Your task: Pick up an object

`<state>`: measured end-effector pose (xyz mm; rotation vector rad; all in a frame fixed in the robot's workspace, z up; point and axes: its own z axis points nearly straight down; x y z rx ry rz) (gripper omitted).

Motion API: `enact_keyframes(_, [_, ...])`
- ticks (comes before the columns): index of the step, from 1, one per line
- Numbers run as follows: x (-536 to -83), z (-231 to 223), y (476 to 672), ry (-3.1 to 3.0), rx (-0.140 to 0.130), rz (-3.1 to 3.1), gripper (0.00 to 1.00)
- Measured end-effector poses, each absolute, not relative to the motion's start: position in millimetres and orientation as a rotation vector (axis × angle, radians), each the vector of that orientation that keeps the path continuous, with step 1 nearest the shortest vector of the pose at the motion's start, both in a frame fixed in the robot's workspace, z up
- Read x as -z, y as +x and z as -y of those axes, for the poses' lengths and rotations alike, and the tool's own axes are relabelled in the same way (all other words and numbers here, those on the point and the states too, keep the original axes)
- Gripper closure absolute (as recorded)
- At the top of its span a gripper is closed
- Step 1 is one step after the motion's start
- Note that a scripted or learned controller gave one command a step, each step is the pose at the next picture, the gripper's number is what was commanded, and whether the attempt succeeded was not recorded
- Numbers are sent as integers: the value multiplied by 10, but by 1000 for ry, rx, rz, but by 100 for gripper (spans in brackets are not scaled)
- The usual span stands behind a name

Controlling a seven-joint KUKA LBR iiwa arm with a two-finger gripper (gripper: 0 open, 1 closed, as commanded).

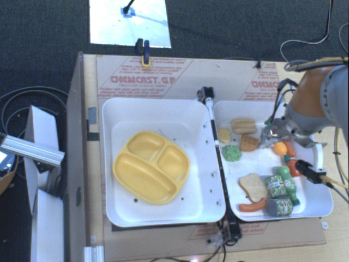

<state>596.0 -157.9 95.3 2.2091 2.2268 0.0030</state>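
Your gripper [271, 132] hangs low in the right bin [322, 203], crowded by a waffle [250, 143], bun [244, 126] and orange [280, 148]; finger state unclear.

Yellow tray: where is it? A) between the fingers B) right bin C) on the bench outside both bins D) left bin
D: the yellow tray lies flat on the floor of the left bin, alone there; the toy food, such as the bread slice, is in the right bin.
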Motion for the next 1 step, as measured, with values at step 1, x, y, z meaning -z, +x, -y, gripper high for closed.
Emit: enact_keyframes(1, [-1060,1579,5970,2203,-5,-2230,100])
